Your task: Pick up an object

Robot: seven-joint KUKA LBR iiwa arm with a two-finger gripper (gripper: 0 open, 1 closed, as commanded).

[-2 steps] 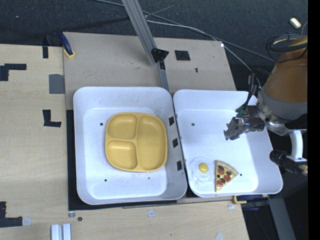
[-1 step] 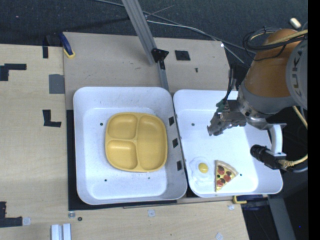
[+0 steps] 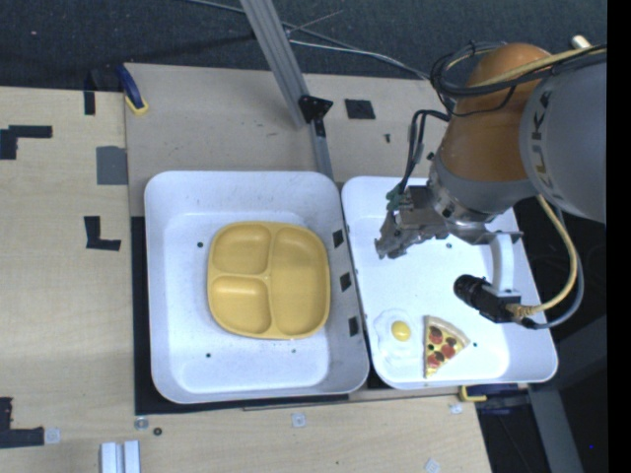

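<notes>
At the far left of the frame the wooden tabletop (image 3: 59, 294) carries a few dark tape marks, and a small blue-and-yellow item (image 3: 132, 89) lies near its upper left edge. Right of that, in the middle left of the frame, sits the left bin (image 3: 177, 363), a shallow white tray holding a yellow divided plate (image 3: 268, 279) with three compartments, lying flat near the bin's centre. A grey metal post (image 3: 281, 52) slants down from the top of the frame toward the gap between the two bins. The right bin (image 3: 532, 368) touches the left one along its side. In its lower part, near the front rim, lie a toy fried egg (image 3: 397, 329) and, just beside it to the right, a toy pizza slice (image 3: 441, 346); the two are close but apart. Above them, in the bin's upper left part, the gripper (image 3: 392, 244) hangs over bare white floor, well apart from both toys, with nothing between its fingers; whether the fingers are apart or together cannot be told. The grey arm (image 3: 577, 136) with its orange band (image 3: 493, 116) fills the upper right of the frame.
</notes>
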